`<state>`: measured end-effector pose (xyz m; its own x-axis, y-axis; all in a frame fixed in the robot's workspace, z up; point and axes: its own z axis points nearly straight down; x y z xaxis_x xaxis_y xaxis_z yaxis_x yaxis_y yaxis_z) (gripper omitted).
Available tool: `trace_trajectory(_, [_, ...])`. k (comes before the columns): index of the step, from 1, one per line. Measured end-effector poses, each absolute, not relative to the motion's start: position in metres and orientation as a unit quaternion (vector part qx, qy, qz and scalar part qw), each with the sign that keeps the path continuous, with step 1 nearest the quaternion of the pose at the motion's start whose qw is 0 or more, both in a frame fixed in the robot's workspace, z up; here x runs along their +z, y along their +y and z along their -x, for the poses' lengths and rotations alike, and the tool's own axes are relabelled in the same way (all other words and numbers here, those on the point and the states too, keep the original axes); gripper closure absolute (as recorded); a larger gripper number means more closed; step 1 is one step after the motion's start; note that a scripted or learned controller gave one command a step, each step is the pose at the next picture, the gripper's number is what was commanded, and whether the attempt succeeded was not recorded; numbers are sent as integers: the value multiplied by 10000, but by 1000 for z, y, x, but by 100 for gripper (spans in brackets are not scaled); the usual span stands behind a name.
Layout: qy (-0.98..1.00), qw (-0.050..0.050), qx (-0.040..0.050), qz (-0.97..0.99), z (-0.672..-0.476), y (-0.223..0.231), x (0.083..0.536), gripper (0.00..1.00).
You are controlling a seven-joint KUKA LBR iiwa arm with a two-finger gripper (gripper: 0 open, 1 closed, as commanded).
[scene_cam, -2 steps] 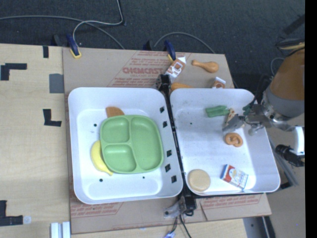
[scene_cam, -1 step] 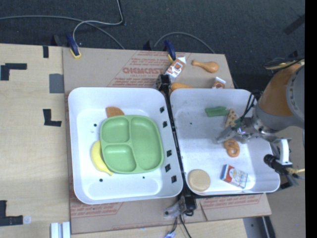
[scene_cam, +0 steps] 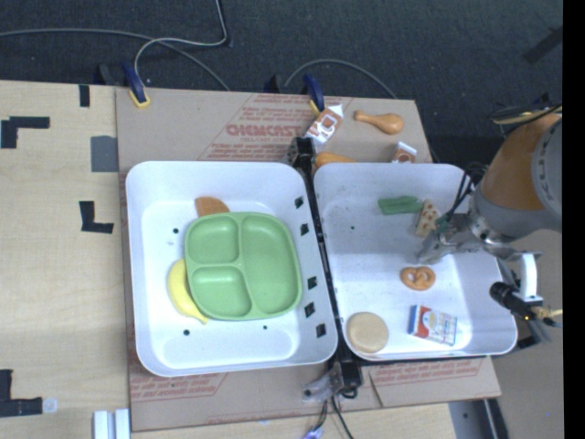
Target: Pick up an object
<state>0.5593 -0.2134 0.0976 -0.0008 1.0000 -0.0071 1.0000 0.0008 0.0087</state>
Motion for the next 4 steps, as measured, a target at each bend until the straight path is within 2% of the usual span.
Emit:
trace_trajectory(1, [7074, 50, 2, -7068, -559, -213, 97, 0])
trace_trajectory(2, [7074, 19, 7, -7068, -523, -156, 86, 0])
trace_trajectory(3, [7072, 26, 6, -7070, -524, -157, 96, 100])
trace_trajectory(4, [7078, -1, 3, -7064, -548, -90, 184, 100])
